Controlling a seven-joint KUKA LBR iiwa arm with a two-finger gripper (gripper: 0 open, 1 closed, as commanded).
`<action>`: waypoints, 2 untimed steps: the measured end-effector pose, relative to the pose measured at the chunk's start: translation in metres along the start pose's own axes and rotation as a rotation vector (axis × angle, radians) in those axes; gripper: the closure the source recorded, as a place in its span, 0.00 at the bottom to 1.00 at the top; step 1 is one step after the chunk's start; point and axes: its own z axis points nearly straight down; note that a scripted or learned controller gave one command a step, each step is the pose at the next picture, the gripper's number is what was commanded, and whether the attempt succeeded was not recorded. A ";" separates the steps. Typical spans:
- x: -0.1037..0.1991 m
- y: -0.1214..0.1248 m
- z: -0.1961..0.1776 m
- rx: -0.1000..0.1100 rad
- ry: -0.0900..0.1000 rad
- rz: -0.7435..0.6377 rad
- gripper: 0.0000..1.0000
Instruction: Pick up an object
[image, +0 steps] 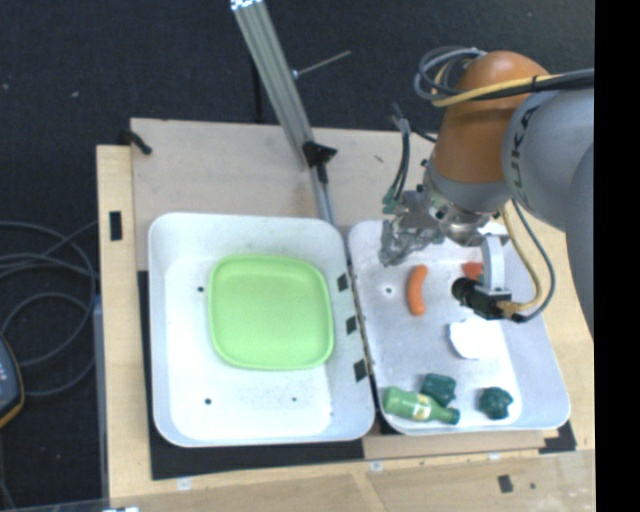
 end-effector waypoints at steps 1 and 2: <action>0.034 -0.033 0.001 0.000 0.000 0.001 1.00; 0.071 -0.057 0.006 0.000 0.000 0.001 1.00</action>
